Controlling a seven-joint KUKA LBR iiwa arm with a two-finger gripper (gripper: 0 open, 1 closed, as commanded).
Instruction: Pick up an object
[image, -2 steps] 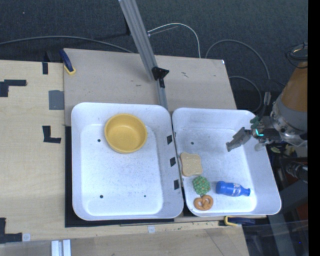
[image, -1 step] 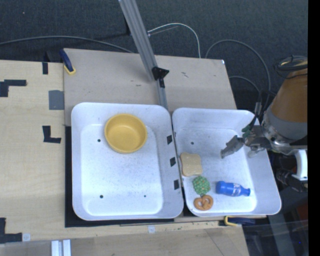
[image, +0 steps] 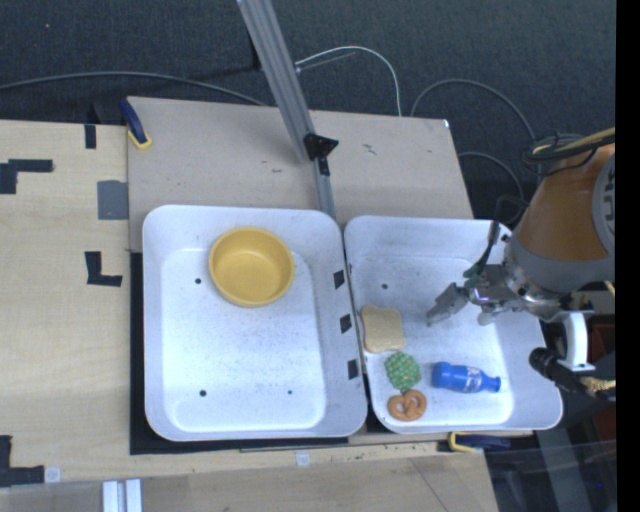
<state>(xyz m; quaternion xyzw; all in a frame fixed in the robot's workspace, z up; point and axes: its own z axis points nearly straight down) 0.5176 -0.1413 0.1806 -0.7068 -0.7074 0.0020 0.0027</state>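
In the right bin lie a tan sponge-like block, a green knobbly piece, a brown pretzel and a blue bottle on its side. My gripper hovers over the middle right of that bin, above and slightly right of the bottle, right of the tan block. Its two fingers are spread apart with nothing between them. A yellow bowl sits in the left bin.
A slanted grey metal pole crosses the bench behind the bins. Cables loop across the dark floor at the back right. The arm's orange band stands at the right bin's right edge.
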